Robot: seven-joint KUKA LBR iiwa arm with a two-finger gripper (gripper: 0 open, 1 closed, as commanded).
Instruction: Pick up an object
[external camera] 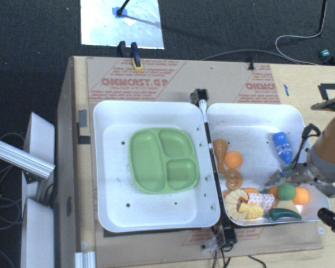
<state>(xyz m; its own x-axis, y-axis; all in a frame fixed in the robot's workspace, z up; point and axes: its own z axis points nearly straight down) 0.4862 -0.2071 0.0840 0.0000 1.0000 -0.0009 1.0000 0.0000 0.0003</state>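
Note:
The right bin (251, 119) holds several small things. A blue bottle (281, 146) lies toward its right side, with an orange ball (233, 159) and a tan piece (219, 148) at its left. Brown rings (233, 179) lie below the ball. Along the front wall sit a pile of toy food (249, 202), a green ball (286, 191), an orange fruit (301, 195) and a dark green vegetable (283, 213). My gripper (287, 176) reaches in from the right and hangs low just above the green ball and below the blue bottle. The arm (330, 152) hides the bin's right wall.
The left bin (114, 121) bears a light green divided plate (163, 159). A black divider bar (211, 149) runs between the two bins. Both stand on a cardboard sheet (156, 77) over the bench, and cables (301, 35) lie on the dark floor beyond.

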